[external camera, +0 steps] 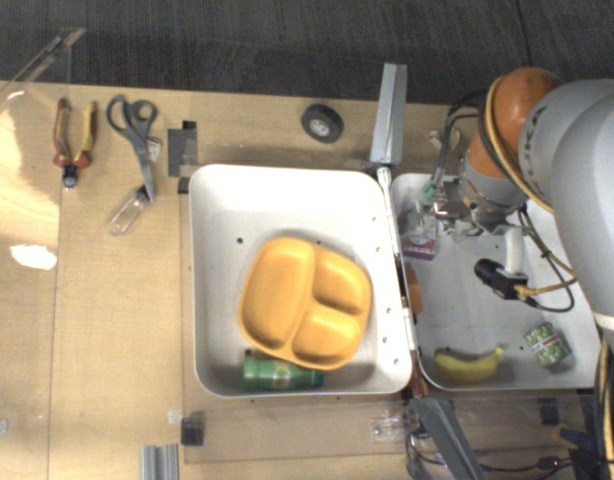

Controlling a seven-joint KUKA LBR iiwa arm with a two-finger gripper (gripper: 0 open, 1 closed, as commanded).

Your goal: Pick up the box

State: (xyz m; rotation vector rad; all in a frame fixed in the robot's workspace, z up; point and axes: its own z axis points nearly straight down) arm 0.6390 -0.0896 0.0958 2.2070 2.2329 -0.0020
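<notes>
In the left white bin (pixel 212 268) a yellow divided plate (pixel 307 300) lies upside down, its lower edge overlapping a green can (pixel 279 373) that lies on its side by the near wall. In the right white bin (pixel 457 308) a banana (pixel 468 363) rests along the near wall. On the bench (pixel 97 348), left of the bins, lie red-handled pliers (pixel 73 140) and grey scissors (pixel 137 138), and a roll of black tape (pixel 322 122) sits beyond the left bin.

Yellow tray (pixel 307 303) hides part of the green can (pixel 277 373) (label unreadable)
</notes>
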